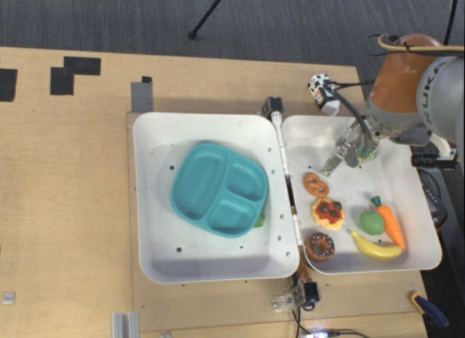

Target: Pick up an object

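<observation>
Nothing's picked up yet, the gripper [340, 156] hangs with jaws apart and empty above the pretzel [315, 184] in the right bin [429, 213].

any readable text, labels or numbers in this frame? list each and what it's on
None readable.
Black-and-white object behind the right bin: patterned marks, too small to read.
Teal tray, pretzel, banana, carrot: no print visible.
Black patches on the bench: plain shapes, no lettering.
</observation>
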You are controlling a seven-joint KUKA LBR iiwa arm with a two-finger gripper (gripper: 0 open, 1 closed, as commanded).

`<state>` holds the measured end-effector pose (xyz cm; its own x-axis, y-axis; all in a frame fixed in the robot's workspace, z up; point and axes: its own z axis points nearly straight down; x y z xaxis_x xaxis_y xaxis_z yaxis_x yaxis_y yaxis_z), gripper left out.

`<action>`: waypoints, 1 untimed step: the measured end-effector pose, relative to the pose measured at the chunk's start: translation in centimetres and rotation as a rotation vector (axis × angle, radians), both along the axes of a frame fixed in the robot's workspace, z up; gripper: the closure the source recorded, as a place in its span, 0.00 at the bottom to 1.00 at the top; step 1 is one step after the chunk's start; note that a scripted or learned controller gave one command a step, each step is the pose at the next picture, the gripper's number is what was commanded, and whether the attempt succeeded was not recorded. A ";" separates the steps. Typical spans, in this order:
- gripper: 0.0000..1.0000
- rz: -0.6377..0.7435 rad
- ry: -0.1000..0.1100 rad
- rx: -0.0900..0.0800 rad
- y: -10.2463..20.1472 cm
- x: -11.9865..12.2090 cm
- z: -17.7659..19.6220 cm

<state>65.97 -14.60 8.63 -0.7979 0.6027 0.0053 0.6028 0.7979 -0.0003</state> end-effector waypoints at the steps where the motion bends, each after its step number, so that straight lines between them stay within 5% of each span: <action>1: 0.00 0.039 0.000 -0.002 -0.2 0.0 0.0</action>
